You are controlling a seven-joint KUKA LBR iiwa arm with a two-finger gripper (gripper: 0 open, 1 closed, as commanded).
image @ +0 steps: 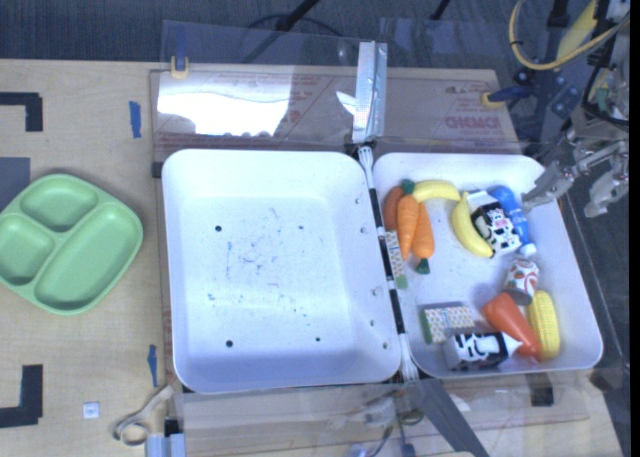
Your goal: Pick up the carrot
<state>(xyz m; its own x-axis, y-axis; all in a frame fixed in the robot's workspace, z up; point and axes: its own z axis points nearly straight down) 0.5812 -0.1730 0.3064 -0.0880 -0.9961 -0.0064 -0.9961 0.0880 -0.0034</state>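
Approach step, nothing grasped yet. Carrot (pixel 410 227) lying in the right bin (pixel 575 275), hard against its left wall near the far-left corner, long axis running roughly far-to-near, green top at the near end. A second orange, carrot-like piece (pixel 512 322) toward the bin's near-right corner, touching a corn cob (pixel 545 320); worth not confusing the two. Banana (pixel 452 207) curving just beside the carrot's far end, touching or nearly so. Cow-patterned carton (pixel 497 228) and blue item (pixel 507 202) right of the banana. Small box (pixel 447 318) and another black-and-white piece (pixel 478 347) along the near edge. Pincer (pixel 560 177) hovering at the bin's far-right corner, well apart from the carrot; too small and blurred against the wrist hardware to tell whether released or clenched. Next move, by judgement: travel across the bin toward its left wall, above the banana and carton, then descend with fingers set across the carrot's width. Tight spot: the bin wall on one side and the banana near the far end leave little room; the near half of the carrot looks freer. Left bin (pixel 190 185) beside it across the divider. Green divided plate (pixel 68 242) at the bench's left edge, out of the way.
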